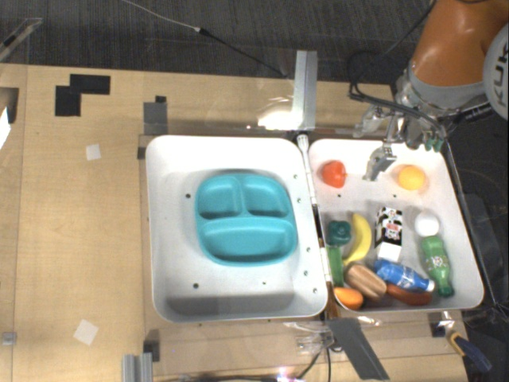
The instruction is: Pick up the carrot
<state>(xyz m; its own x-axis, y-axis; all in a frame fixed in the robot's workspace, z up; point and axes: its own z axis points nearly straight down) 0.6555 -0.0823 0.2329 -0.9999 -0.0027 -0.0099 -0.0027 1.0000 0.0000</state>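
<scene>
The carrot [347, 296] is lying in the near left corner of the right bin [464, 213], its orange body pressing against the bin's front wall and what looks like its green top running up along the left wall. A brown bread roll [366, 279] is sitting just beside it, touching or nearly touching it. A banana [359, 238] is resting a little farther back, next to a dark green round piece [339, 231].

The gripper [381, 162] is hanging over the far part of the same bin, between a red tomato [333, 173] and a round orange fruit [411, 178], well apart from the carrot. From this angle I cannot tell whether it is open or closed, and nothing is showing in its grasp. The arm [457, 42] is reaching in from the upper right.

A black and white carton [389, 229], a blue bottle [404, 275] and a green bottle [436, 259] are crowding the near right part of the bin. In the left bin [171, 237], a teal divided plate [242, 217] is sitting near the middle.
</scene>
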